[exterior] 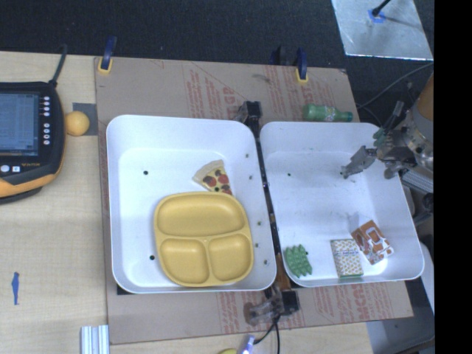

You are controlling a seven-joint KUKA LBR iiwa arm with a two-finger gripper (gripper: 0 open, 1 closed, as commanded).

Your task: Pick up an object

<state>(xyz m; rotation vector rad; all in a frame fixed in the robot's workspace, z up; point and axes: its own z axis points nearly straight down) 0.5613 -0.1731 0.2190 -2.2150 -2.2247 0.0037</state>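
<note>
One fixed camera looks down on the counter point(51, 271) at a slant from above; it stands far enough back to take in both bins, the left bin point(122, 198) at centre-left of the frame and the right bin point(324, 190) at centre-right; dark floor point(184, 13) runs along the top edge; the arm point(413, 150) enters at the right edge.

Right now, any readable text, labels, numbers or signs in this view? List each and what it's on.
None can be quoted.
Cardboard sheet under the bins: red printed lettering, too blurred to read.
Handheld pendant: lit screen, content too small.
Two printed cards in the right bin: patterns, no legible words.
</note>
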